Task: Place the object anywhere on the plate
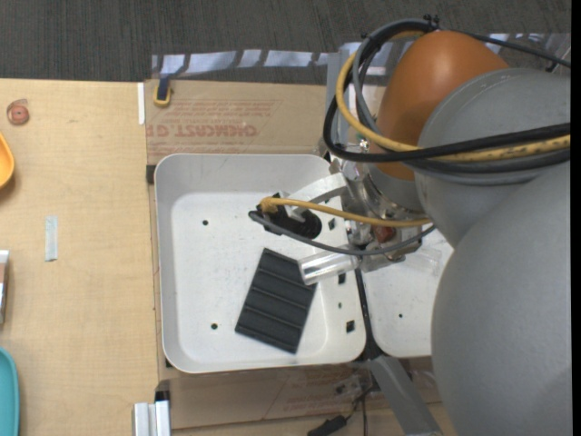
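Note:
A black ribbed rectangular slab [275, 300] lies flat and slightly tilted in the left white bin [182, 271], towards its lower right. My gripper [318, 263] hangs over the bin's right side, just above the slab's upper right corner, with a silver part reaching that corner. A yellow cable and a black fitting [289, 221] stick out to the left of the wrist. The big grey arm with its orange band [436, 89] hides most of the right bin [404, 325].
A brown cardboard sheet [227, 121] lies behind the bins. On the wooden bench to the left are an orange item [4, 166] at the edge, a small grey strip [51, 239] and a teal item [5, 393] at the bottom corner.

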Tool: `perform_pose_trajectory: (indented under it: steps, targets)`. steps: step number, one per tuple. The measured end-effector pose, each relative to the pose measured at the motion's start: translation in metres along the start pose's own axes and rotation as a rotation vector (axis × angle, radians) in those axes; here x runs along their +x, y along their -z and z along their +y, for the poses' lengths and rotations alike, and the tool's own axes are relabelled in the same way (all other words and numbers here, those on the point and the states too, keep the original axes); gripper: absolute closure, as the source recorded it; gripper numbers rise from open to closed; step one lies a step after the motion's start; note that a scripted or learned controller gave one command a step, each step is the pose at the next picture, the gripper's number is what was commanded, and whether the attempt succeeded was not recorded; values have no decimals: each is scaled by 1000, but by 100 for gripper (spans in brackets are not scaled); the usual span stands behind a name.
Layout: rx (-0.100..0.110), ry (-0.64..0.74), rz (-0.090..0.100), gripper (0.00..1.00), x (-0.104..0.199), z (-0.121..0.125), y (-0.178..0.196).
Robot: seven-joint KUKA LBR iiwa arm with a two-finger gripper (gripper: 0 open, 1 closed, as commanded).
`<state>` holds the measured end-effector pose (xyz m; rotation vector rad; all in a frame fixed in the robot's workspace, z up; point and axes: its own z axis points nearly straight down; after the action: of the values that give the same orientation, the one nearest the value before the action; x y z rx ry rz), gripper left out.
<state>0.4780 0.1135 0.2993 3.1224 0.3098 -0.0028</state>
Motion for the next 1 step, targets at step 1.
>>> perform_pose_trajectory:
  steps: [1]
  targets:
    - [0,79,-4,100,20,18,-24]
